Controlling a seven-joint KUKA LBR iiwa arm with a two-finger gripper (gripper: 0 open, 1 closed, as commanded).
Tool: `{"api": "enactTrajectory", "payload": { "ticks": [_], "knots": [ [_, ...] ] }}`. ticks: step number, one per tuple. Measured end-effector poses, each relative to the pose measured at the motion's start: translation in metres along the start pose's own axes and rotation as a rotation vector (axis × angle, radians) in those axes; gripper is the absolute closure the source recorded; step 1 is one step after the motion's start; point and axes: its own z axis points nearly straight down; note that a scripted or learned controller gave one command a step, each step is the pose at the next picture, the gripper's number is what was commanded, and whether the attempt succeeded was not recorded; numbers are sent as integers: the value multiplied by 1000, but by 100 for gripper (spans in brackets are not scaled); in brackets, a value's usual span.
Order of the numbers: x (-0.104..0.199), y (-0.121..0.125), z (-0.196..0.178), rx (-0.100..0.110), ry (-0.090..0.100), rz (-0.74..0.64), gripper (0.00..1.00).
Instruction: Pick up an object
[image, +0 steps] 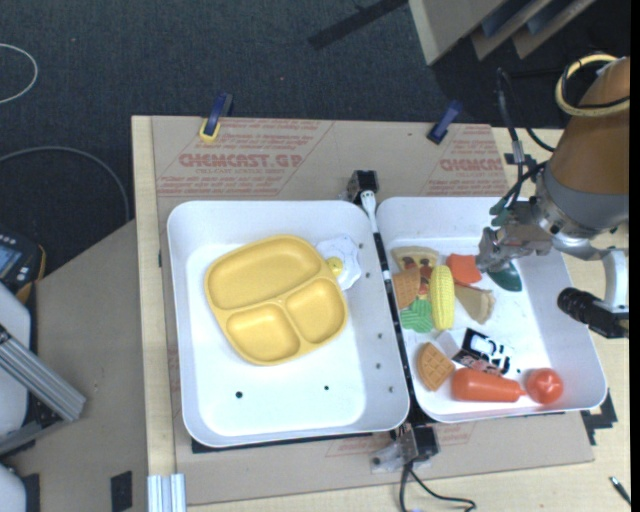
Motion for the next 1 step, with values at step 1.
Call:
{"api": "enactTrajectory", "payload": {
  "ticks": [1],
  "knots": [
    [49,18,-8,0,0,1,100]
  ]
}}
